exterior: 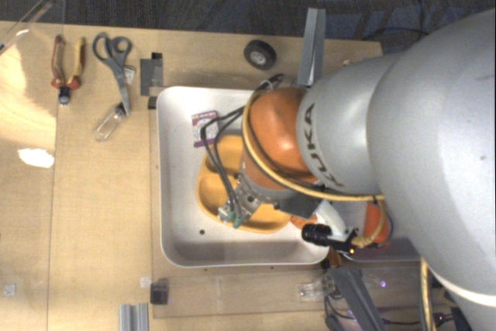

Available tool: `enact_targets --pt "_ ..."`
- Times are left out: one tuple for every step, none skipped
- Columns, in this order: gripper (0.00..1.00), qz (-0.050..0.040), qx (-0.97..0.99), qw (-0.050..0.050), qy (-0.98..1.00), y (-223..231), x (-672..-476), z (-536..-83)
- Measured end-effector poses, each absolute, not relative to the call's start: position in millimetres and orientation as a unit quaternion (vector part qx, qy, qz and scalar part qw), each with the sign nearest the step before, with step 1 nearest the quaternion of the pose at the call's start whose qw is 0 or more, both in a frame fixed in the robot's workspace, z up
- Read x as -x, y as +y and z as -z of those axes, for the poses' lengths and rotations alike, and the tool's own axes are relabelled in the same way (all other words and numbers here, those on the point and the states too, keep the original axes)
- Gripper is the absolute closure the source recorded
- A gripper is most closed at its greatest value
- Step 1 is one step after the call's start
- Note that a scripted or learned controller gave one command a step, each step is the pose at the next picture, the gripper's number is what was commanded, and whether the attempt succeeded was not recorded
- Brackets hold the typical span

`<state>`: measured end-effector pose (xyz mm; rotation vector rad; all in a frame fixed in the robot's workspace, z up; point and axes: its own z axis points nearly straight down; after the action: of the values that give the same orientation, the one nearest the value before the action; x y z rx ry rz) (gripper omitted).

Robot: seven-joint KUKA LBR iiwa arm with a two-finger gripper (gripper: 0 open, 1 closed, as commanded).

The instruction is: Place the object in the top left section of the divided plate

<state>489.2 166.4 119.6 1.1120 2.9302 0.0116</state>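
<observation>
A white bin (178, 190) sits on the table (85, 244), and the divided plate (213, 194) lies inside it, largely under the arm (372, 143) reaching in from the right. The gripper (232, 213) hangs over the plate. Left of the bin, toward the far edge, lie scissors (116, 74) and, further left, pliers (66, 70). A tape roll (260, 53) rests just behind the bin.

The yellow divided plate (213, 194) lies flat in the white bin (177, 190), directly beneath the jaws, with most of it hidden by the arm.
</observation>
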Motion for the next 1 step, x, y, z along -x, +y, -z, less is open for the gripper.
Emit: enact_targets --pt "1.00 -0.0019 -0.151 0.004 0.988 81.9 -489.3 -212.9"
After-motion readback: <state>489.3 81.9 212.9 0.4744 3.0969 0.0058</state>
